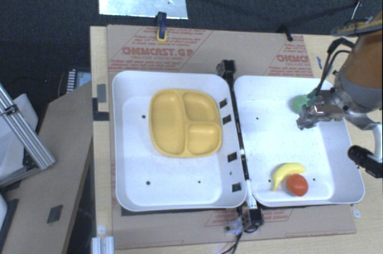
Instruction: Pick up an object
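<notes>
Though end effector [307, 119] grip state unreadable, small flat green object [298, 103] just beside it.

Divided tray [184, 123] in left bin [128, 187], banana [283, 173] touching tomato [297, 186] in right bin [335, 187]

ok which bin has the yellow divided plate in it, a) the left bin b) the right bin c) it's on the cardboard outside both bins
a, the yellow divided plate lies inside the left bin, while the right bin holds the banana and the red fruit near its front edge.
</notes>
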`<state>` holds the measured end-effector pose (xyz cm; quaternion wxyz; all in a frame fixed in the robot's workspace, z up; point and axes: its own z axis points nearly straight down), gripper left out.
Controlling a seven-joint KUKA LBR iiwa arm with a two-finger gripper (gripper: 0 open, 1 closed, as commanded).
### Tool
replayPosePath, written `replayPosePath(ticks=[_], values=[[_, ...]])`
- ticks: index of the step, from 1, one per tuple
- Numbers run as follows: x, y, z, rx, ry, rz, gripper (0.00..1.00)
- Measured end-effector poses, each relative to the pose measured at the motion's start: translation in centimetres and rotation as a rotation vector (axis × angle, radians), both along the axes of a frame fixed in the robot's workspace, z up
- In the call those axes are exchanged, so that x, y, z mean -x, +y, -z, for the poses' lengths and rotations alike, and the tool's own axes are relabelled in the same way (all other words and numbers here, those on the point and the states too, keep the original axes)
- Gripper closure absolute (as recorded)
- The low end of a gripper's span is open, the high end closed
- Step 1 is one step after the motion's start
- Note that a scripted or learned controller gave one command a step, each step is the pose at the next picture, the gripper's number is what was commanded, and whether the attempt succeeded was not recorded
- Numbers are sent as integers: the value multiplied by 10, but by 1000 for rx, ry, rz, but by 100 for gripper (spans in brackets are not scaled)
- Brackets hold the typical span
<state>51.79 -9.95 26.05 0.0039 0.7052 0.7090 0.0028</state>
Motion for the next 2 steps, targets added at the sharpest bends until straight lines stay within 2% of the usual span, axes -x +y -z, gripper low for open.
replayPosePath(ticks=[1, 2], values=[[-2, 0, -36, 0, 3, 1, 100], [0, 48, -10, -3, 8, -4, 100]])
